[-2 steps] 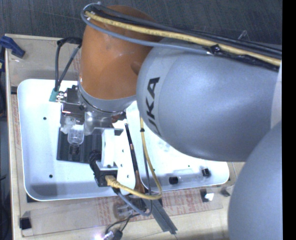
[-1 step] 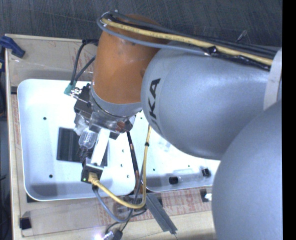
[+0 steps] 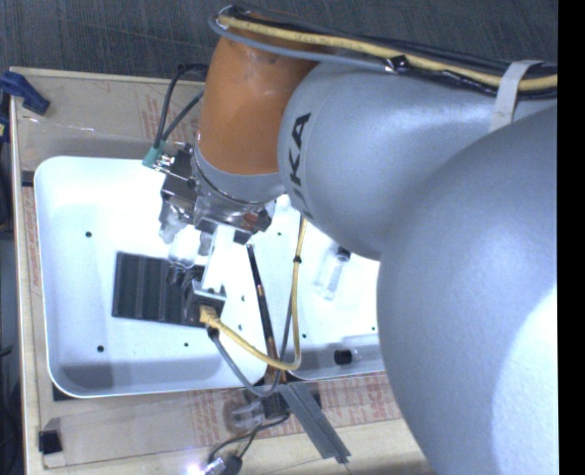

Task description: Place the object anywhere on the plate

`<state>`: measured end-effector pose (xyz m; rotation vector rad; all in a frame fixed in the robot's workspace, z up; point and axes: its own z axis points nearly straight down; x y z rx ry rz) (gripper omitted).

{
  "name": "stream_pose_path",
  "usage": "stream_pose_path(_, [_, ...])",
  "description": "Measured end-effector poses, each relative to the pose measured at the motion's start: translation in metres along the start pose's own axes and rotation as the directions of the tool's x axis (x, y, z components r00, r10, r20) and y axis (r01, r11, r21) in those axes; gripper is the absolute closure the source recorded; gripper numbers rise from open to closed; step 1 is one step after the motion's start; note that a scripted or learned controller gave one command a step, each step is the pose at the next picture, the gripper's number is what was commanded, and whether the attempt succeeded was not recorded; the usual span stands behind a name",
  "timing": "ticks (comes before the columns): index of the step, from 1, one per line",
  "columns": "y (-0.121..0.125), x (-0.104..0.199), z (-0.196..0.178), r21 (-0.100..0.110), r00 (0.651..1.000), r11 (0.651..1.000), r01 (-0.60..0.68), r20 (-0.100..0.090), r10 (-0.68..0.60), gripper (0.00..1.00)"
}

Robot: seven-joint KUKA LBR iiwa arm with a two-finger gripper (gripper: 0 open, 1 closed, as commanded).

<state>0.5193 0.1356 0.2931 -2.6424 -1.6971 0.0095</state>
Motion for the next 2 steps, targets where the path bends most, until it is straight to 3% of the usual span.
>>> stream_pose_path(1, [-0.033, -0.034, 0.129, 0.002, 0.996, 0.996, -0.093, 0.001, 0.093, 1.00])
stream_pose_path(2, [0.004, -0.052, 0.037, 0.001, 0.930, 0.930, -0.366, -0.005, 0.366, 1.00])
